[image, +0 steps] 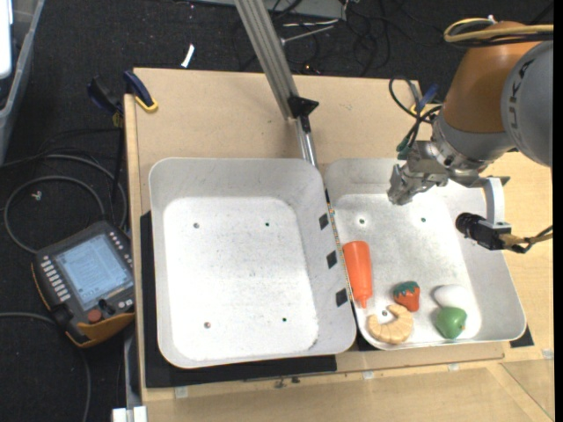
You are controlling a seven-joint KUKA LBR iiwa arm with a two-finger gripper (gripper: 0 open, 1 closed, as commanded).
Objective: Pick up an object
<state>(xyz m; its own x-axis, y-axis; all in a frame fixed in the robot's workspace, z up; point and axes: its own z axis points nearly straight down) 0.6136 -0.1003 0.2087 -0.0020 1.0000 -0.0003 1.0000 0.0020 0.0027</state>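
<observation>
The gripper [403,192] hangs over the upper part of the right bin [501,275], above bare bin floor and well apart from every object. Whether the fingers are spread or pressed together cannot be told from this view; nothing is visible between them.

Candidate objects lie along the lower part of the right bin. The orange carrot [357,271] rests against the bin's left wall, just beside the divide from the left bin [176,183]. Its long axis runs roughly up and down in the camera view, broad end toward the top, narrower end toward the bottom edge. It appears to be a light, stiff toy with a smooth, probably slippery skin. Recommended hold: across the short axis near mid-length, where the sides run nearly parallel. The adjacent wall may obstruct one finger.

Near the lower edge lie a tan ring-shaped piece [390,326], a small red piece [405,294], a green piece [450,322] and a white piece [449,296]. These are small, rounded and closely grouped.
</observation>
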